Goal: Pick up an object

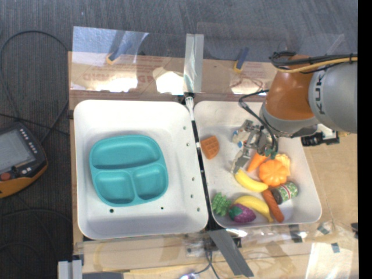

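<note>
**Tool reaching down into the crowded right bin**

The arm (302, 97) is leaning in over the right bin (224, 110), with the tool (251, 150) hanging low near the bin's middle, just above a small carrot piece (256, 161) and beside the orange pumpkin (274, 171). Whether it is open or closed cannot be told, and nothing is visibly sitting in it. The candidates are crowding the bin's near right corner: two bananas (250, 181), a purple eggplant (244, 214), a green broccoli (220, 203) and a dark can (286, 192), likely piled there by chance. A waffle piece (210, 146) is lying alone by the left wall, easier to reach cleanly. The left bin (87, 118) is carrying a teal divided tray (110, 156).
</note>
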{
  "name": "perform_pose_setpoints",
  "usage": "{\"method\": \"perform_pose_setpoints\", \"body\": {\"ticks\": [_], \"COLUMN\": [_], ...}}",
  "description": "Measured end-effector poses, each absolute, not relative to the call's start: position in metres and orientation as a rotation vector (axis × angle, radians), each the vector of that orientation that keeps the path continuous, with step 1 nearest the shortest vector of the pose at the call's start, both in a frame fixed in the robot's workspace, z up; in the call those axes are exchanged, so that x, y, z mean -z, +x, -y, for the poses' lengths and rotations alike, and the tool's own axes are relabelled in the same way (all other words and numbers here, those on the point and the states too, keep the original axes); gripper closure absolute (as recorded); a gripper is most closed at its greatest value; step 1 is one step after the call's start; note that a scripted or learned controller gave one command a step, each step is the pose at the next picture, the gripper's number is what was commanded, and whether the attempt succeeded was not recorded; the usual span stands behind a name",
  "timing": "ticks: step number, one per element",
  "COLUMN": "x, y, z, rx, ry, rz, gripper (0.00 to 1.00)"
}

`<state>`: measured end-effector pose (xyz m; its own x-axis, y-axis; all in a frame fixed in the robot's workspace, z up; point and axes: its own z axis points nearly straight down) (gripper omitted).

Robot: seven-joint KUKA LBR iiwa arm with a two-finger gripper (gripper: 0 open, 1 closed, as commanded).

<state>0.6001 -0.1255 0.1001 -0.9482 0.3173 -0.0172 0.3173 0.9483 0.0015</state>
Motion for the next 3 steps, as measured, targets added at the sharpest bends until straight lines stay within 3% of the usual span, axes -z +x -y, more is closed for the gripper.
{"method": "perform_pose_setpoints", "body": {"ticks": [1,2,3], "x": [-0.091,-0.091,-0.1], "y": [0.555,0.512,0.513], "z": [0.149,0.102,0.102], "rx": [-0.001,-0.001,-0.001], "ry": [0.576,0.699,0.697], "rz": [-3.071,-3.045,-3.046], "gripper": [0.0,0.0,1.0]}}
